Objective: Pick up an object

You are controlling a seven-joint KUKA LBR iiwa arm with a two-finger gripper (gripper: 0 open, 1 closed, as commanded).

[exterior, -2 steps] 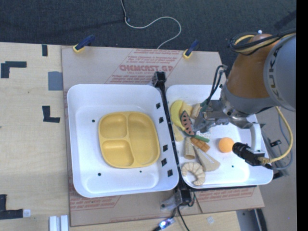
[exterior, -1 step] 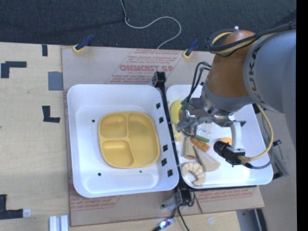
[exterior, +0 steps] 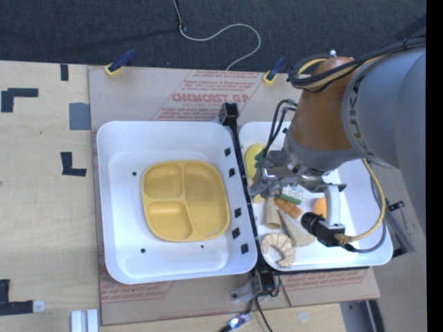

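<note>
The arm reaches down into the right bin point(exterior: 360, 254), its orange band over the bin's middle. My gripper point(exterior: 271, 182) sits low at the bin's left side, beside the divider, among a pile of small objects. Around it lie a yellow piece point(exterior: 253, 153), an orange carrot-like stick point(exterior: 287, 207), an orange piece point(exterior: 320, 205), a beige cone point(exterior: 274, 218) and a shrimp-shaped toy point(exterior: 280, 248). The wrist body hides the fingertips and whatever lies between them.
The left bin point(exterior: 114, 185) holds a yellow divided plate point(exterior: 185, 200) at its centre. A black divider strip point(exterior: 237, 178) runs between the bins. A black cable connector point(exterior: 324, 229) hangs off the arm over the right bin. Cardboard lies under both bins.
</note>
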